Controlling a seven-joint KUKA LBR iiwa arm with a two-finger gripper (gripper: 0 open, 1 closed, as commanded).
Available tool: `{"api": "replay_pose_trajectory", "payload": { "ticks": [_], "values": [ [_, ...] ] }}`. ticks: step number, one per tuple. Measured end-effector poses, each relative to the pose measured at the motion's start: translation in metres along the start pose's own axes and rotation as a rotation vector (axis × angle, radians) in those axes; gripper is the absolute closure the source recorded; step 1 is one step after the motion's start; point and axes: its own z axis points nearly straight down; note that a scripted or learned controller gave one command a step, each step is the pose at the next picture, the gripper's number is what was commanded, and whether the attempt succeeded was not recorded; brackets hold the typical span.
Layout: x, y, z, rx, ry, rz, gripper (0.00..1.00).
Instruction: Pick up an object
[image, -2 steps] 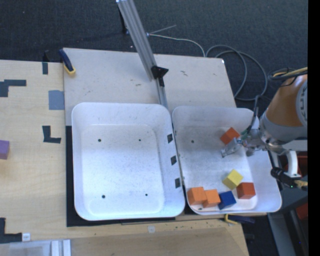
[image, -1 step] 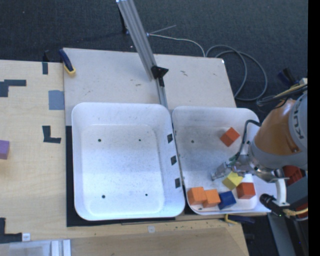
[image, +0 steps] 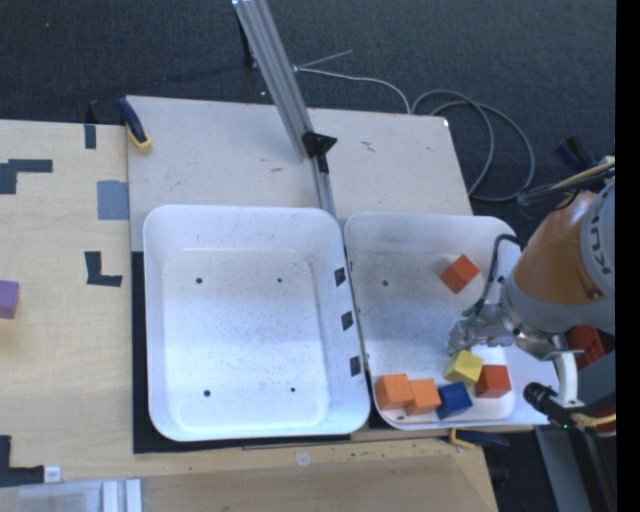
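A yellow block (image: 463, 366) is seen in the right bin (image: 400, 262), near its front right corner, tilted on one edge. The claw (image: 474, 338) is placed directly above and against it; whether the claw is spread or pressed together cannot be told, and no object is seen between its tips. A red-orange block (image: 493, 380) is found just to the right of the yellow one, touching it. A blue block (image: 453, 399) is set just in front, beside two orange blocks (image: 408, 391) along the front wall. Another orange block (image: 460, 273) is seen well apart, farther back. The left bin (image: 170, 330) is set beside the right bin on the desk (image: 230, 150).
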Motion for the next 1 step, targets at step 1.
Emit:
{"api": "replay_pose_trajectory", "payload": {
  "ticks": [1],
  "values": [
    [0.0000, -0.0001, 0.0004, 0.000, 0.000, 0.000, 0.00]
  ]
}}
